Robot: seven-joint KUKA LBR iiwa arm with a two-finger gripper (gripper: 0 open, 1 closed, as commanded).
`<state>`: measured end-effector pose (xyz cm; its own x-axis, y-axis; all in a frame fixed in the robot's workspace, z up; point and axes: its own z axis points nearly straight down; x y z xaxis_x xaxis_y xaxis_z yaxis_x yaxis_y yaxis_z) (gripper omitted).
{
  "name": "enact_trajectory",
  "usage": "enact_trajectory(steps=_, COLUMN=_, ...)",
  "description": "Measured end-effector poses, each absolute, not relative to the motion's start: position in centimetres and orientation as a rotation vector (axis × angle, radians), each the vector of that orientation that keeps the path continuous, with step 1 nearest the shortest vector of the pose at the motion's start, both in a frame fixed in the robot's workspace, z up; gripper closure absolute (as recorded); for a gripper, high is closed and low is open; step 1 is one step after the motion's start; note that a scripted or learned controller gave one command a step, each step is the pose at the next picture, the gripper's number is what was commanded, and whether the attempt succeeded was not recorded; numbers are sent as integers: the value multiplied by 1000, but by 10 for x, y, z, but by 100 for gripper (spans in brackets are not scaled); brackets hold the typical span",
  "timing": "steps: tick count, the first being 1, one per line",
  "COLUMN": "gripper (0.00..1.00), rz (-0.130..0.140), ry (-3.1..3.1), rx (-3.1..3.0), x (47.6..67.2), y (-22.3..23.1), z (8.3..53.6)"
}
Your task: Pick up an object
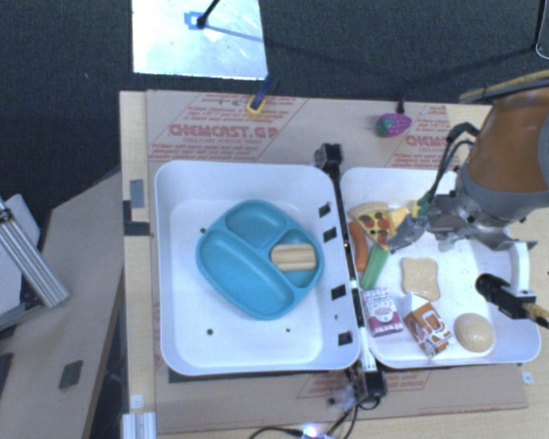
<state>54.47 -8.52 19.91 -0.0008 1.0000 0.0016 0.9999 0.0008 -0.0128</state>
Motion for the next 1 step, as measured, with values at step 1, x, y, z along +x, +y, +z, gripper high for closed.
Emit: enact_trajectory(steps=1, gripper=0, rz=-2, ry=-2225, rx=-2218, x=548, y=-85, z=206)
